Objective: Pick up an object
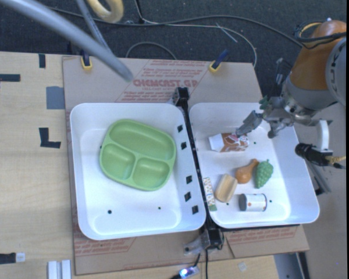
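The right bin (299, 173) holds several small items: a white and brown packet (227, 142), an orange drumstick-shaped toy (246, 171), a green bumpy toy (263, 174), a tan bread roll (225, 188) and a small white can (253, 202) lying on its side. My gripper (257, 131) hangs over the upper part of this bin, just right of the packet. It is open with nothing between its fingers. One fingertip (243, 130) is close to the packet's right end.
A green divided plate (138, 154) lies in the left bin (84, 173). A black divider (189, 156) runs between the bins. A grey pole (58, 22) slants across the upper left, with cables behind the bench.
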Tool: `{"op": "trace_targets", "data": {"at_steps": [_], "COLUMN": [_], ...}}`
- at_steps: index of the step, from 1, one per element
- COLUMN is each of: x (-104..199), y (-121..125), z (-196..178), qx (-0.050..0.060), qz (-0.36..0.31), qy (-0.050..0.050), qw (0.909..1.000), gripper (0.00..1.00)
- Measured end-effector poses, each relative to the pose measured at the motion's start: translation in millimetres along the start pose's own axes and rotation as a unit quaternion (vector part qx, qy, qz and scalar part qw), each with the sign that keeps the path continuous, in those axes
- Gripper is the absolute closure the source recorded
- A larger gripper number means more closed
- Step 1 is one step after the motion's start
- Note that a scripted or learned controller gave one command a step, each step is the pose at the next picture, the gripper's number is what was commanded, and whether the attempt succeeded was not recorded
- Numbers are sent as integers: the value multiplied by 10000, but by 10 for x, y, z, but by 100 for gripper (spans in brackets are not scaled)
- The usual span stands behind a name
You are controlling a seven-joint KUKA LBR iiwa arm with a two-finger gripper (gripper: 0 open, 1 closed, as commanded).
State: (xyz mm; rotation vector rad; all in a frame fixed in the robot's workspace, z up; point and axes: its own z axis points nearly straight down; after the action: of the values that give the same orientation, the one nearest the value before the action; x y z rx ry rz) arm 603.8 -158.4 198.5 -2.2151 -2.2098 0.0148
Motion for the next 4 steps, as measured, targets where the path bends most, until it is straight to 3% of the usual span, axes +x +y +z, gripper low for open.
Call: {"op": "trace_targets", "data": {"at_steps": [1, 3, 4], "x": [4, 76, 78], "y": [31, 73, 76], "z": [-84, 1017, 1138], "qx": [-70, -50, -70], "qz": [-18, -20, -21], "qy": [-12, -11, -21], "qw": [10000, 10000, 10000], "gripper": [0, 0, 0]}}
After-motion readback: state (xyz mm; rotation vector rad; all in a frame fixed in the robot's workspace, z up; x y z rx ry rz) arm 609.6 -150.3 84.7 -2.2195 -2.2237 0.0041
